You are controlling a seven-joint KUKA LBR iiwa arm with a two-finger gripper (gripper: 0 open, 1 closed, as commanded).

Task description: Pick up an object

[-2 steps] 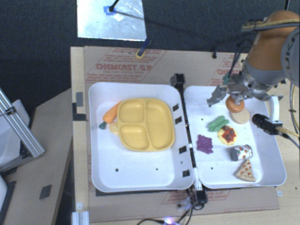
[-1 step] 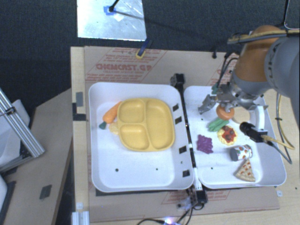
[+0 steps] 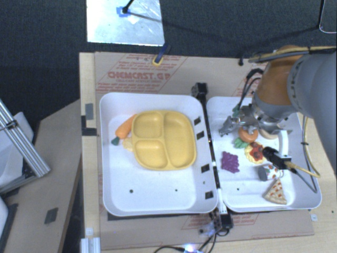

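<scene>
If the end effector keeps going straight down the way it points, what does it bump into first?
Probably the orange donut-like toy, which sits right under the end effector in the right bin. Depth is hard to judge from this slanted view, so it might touch the bin floor beside it instead.

The grey arm with its orange band enters from the upper right, its tool (image 3: 237, 124) lowered at centre right.

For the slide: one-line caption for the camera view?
Arm's gripper over right bin of toy food; yellow divided plate and carrot in left bin.
</scene>
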